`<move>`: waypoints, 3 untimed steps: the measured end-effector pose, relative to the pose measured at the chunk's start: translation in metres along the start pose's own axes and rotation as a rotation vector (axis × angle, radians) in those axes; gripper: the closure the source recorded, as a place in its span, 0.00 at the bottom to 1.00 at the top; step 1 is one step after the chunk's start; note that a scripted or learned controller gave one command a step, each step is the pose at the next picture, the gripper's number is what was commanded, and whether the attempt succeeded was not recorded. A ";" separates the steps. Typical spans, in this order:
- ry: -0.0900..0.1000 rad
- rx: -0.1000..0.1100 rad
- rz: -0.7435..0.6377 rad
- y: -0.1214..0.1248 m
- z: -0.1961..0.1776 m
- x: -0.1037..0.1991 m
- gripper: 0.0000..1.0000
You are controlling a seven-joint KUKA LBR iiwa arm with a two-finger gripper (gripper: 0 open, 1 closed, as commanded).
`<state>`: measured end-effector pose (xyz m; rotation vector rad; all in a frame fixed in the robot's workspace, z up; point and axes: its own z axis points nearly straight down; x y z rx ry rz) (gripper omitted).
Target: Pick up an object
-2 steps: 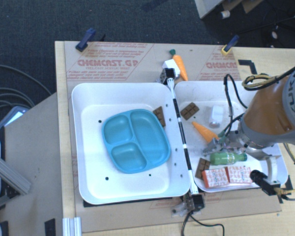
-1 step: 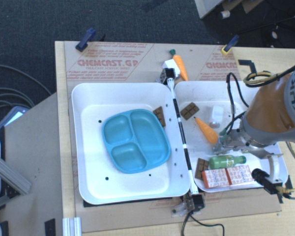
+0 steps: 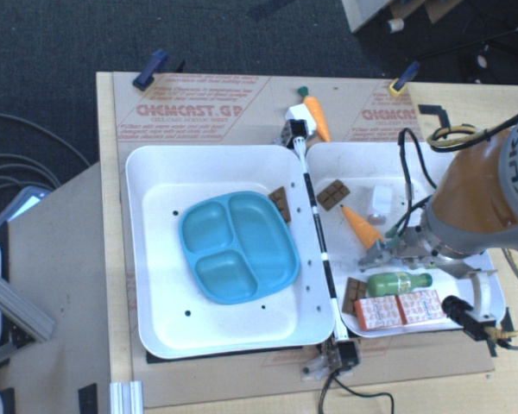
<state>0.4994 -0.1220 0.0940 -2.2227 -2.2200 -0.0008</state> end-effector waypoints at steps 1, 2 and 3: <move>0.000 0.000 -0.002 0.040 0.010 0.022 0.00; 0.000 -0.001 -0.001 0.040 0.000 0.022 1.00; 0.000 0.000 -0.002 0.033 -0.118 0.079 1.00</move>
